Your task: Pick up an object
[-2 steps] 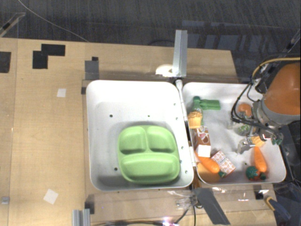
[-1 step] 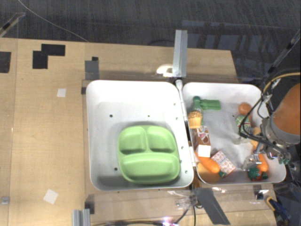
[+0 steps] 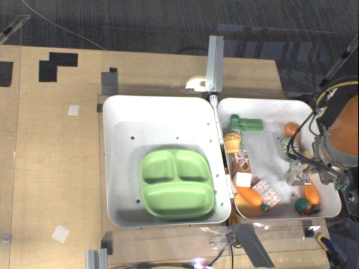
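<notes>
The camera view looked down at a slant on the counter (image 3: 50, 167), which carried two shallow white bins side by side. The left bin (image 3: 120, 122) held a green divided tray (image 3: 176, 182) lying flat toward its near side. The right bin (image 3: 269, 112) held the loose objects available for the task.

The arm (image 3: 343, 130) reached in from the right, with its end effector (image 3: 297, 175) low over the right part of the right bin, near the right wall. Cables and the wrist body obscured the tips, so whether they were spread or pressed together could not be told. No object was seen between them.

Task progress, as judged from this view: no pick was confirmed. Every visible object rested on the bin floor. A grasp and a lift both remained.

Candidate objects lay as follows. A green toy (image 3: 245, 123) lay near the far wall. A corn cob piece (image 3: 233, 139) and a small carton (image 3: 242, 161) lay along the left wall. An orange carrot (image 3: 248, 196) and a patterned box (image 3: 266, 194) lay near the front. A second orange piece (image 3: 311, 194) and a dark green-red item (image 3: 303, 205) lay just beside the end effector and appeared the likeliest targets. Both looked small, rounded and prone to slipping.
</notes>
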`<state>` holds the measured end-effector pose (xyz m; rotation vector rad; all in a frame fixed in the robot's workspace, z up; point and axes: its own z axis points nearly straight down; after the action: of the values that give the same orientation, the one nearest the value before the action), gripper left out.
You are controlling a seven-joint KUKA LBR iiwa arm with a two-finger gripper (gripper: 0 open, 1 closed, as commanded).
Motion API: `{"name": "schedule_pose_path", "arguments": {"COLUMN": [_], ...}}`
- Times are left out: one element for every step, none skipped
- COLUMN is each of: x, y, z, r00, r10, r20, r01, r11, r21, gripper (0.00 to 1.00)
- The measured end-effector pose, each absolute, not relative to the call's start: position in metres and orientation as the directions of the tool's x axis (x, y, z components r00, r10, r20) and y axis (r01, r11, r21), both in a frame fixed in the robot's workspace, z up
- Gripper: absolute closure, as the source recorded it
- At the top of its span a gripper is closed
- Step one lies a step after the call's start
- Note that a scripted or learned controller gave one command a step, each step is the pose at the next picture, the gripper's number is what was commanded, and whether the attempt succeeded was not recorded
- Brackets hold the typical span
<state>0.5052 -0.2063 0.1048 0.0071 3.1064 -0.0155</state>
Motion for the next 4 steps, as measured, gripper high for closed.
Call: {"name": "schedule_pose_path", "arguments": {"x": [0.559,0.608,0.650,0.657], "y": [-0.184,-0.149,-0.124,-0.109], "z": [0.208,0.245,0.272,0.288], "r00": [-0.998,-0.988,-0.992,-0.997], "r10": [0.060,0.155,0.124,0.073], "r20": [-0.019,-0.012,-0.014,-0.012], "r01": [0.060,0.155,0.124,0.073], "r11": [0.998,0.988,0.992,0.997], "r21": [-0.002,0.002,0.001,0.000], "gripper": [1.00,1.00,1.00,1.00]}}
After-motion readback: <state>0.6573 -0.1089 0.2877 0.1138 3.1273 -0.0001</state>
